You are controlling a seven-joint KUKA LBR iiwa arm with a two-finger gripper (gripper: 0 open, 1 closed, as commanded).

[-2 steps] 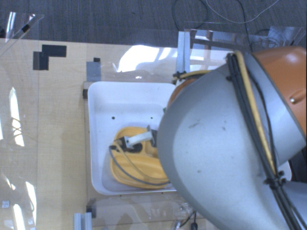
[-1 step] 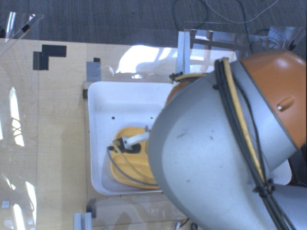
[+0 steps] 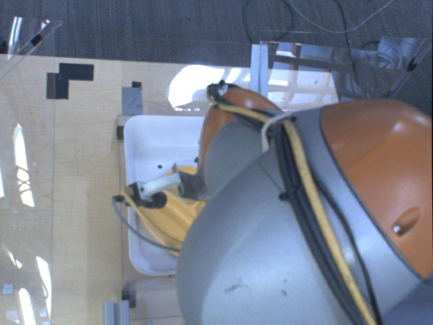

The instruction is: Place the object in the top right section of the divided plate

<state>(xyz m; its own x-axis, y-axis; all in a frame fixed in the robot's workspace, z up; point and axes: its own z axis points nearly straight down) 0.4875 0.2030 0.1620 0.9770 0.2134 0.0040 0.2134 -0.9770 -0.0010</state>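
The claw (image 3: 188,183) sits low inside the white bin (image 3: 145,137). I cannot tell whether it is wide, narrow or holding the object. Yellow at the bin's near side is probably the divided plate (image 3: 169,221). This looks like the placing step. The next move calls for centring over the plate's top right section, which the arm (image 3: 304,215) hides.

A robotics lab: industrial arm (image 3: 284,235) above a white bin (image 3: 152,137) on a bench (image 3: 67,181)

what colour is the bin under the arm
The bin is white, clearest in the camera view.
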